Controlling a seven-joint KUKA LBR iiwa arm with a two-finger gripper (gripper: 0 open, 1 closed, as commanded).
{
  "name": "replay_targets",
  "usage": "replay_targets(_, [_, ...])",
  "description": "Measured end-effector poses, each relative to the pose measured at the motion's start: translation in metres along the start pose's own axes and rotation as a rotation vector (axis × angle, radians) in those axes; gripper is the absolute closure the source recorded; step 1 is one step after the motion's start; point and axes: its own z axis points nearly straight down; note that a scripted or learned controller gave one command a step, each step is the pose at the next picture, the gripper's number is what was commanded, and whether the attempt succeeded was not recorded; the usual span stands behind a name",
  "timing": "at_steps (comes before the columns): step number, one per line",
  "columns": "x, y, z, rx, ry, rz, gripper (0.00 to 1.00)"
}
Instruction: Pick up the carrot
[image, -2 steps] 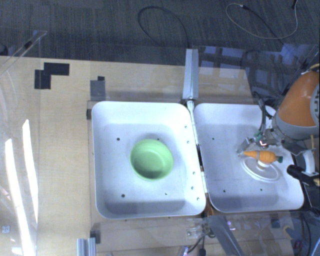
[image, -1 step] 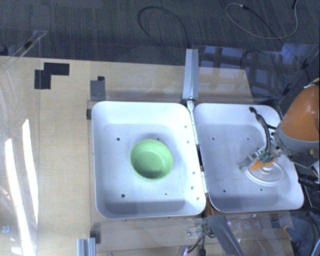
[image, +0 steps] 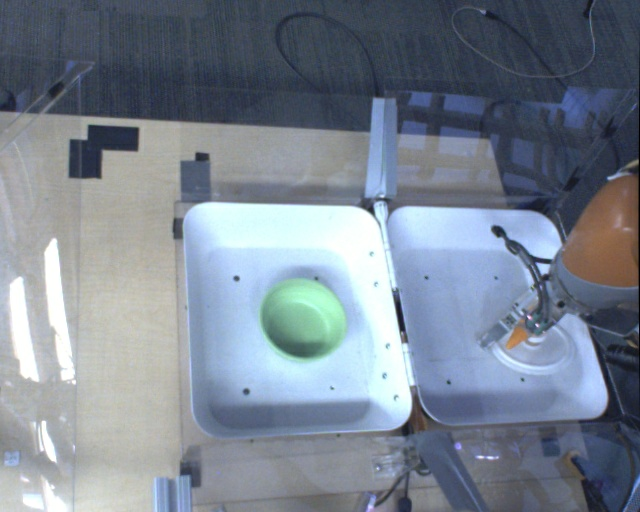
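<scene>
Tool (image: 520, 328) grips the carrot (image: 517, 339) over a white plate (image: 545, 358) (green bowl (image: 304, 318) well apart).

Green bowl (image: 304, 318) in white bin (image: 215, 260), left of frame. Orange carrot (image: 517, 339) bit by silver-grey pincer (image: 512, 328), white right bin (image: 450, 250). Bench (image: 120, 330) pale wood w/ black marks (image: 100, 148) upper left.

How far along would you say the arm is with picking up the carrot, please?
Done: the grey arm's tool has reached into the right white bin, right at the small orange carrot. In hand: closing in on the carrot beside a white round dish; a firm grasp is unclear. Left: lifting it. The green plastic bowl sits in the left bin.
</scene>
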Motion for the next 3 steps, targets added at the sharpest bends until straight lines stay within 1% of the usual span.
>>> replay_targets(1, [-0.0045,-0.0094,0.0008,-0.004,0.010,-0.086,0.00])
replay_targets(2, [-0.0052,-0.0108,0.0007,-0.004,0.008,-0.128,0.00])
replay_targets(3, [-0.0092,-0.0075,0.0012,-0.001,0.011,-0.144,0.00])
